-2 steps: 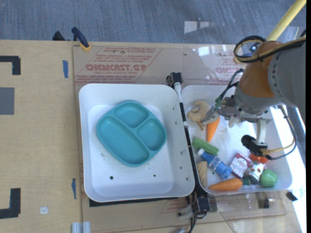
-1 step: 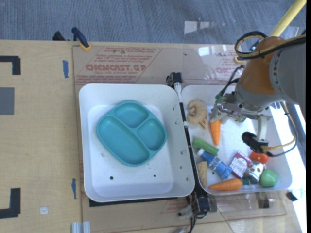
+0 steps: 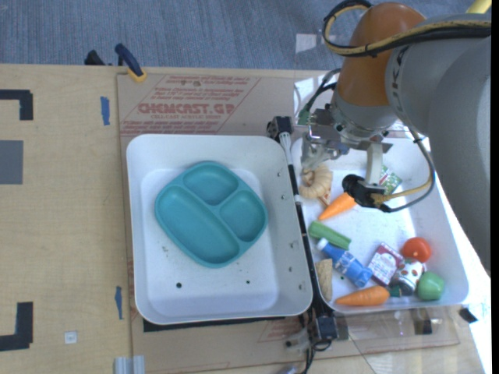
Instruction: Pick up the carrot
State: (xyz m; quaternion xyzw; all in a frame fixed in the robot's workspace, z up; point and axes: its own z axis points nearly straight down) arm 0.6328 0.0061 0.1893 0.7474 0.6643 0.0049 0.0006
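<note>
In the right bin (image 3: 452, 232), near its upper middle, lies a carrot (image 3: 337, 206), orange, tilted, its thick end toward a black part of my wrist gear. A second carrot (image 3: 362, 296) rests along the bin's near wall, well apart from the first. My claw (image 3: 343, 150) hangs above the far end of this bin, close over the upper carrot. How it stands I cannot tell; cables and the wrist body cover it, and I see nothing gripped.

Just beside the upper carrot, toward the divider, sits a pale lumpy piece (image 3: 316, 184), and just below it a green vegetable (image 3: 330, 233). Further down come a blue packet (image 3: 348, 266), a red-and-white packet (image 3: 384, 264), a tomato (image 3: 416, 248) and a green round thing (image 3: 430, 286). The left bin (image 3: 148, 287) holds a teal divided plate (image 3: 210, 213).

My judgement of the risks: the carrot is crowded, so a descent slightly off could nip the pale piece instead, or push the carrot against the green vegetable. Its tapered, slanted shape could also let it roll or squirt out if I close across the thin end. With two carrots present, I might drift toward the wrong one.

Hidden from me: the carrot's thick end where the black part overlaps it, the bin's far right corner behind my arm, and what the small dark items near the tomato are.
</note>
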